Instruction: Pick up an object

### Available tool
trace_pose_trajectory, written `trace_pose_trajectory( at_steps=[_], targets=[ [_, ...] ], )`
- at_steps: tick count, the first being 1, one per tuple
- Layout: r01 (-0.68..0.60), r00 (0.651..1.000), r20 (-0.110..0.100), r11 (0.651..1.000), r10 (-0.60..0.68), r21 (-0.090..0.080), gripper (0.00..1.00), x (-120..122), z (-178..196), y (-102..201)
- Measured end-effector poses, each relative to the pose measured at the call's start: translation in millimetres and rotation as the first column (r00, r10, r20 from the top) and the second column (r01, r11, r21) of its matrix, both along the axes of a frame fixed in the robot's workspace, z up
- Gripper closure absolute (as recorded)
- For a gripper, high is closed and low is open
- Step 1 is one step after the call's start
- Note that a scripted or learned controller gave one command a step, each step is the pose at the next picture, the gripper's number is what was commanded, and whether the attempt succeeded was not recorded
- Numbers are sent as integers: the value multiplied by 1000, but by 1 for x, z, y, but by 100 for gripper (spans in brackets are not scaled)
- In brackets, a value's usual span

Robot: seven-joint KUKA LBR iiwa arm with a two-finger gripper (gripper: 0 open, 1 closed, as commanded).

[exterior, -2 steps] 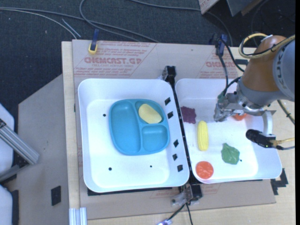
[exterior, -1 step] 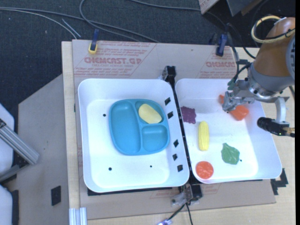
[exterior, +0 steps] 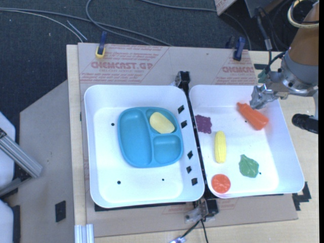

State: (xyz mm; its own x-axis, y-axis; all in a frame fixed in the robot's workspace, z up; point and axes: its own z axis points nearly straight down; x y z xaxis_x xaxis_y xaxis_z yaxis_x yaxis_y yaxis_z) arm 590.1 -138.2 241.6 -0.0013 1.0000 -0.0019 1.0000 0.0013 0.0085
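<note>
My gripper [exterior: 259, 99] hangs over the far part of the right bin [exterior: 283, 156], reaching in from the right. Its tip is just above the upper end of an orange carrot-shaped toy [exterior: 253, 117], which lies flat on the bin floor. Nothing shows in the gripper's grasp. Also in this bin are a purple piece [exterior: 203, 123], a yellow corn cob [exterior: 219, 146], a green leafy piece [exterior: 248, 166] and a round red-orange piece [exterior: 220, 184] at the near rim.
The left bin [exterior: 101, 135] holds a blue divided plate [exterior: 136, 140] with a yellow lemon-like piece [exterior: 162, 122] in its far compartment. A black divider [exterior: 189, 130] runs between the bins. Two clamps [exterior: 101, 49] hold the board's far edge.
</note>
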Motion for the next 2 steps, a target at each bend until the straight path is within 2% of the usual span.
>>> trace_pose_trajectory(
  at_steps=[1,2],
  targets=[
    [0,1000,-5,1000,0,2,100,1,10,0],
    [-2,1000,-12,1000,2,4,100,-16,-2,49]
  ],
)
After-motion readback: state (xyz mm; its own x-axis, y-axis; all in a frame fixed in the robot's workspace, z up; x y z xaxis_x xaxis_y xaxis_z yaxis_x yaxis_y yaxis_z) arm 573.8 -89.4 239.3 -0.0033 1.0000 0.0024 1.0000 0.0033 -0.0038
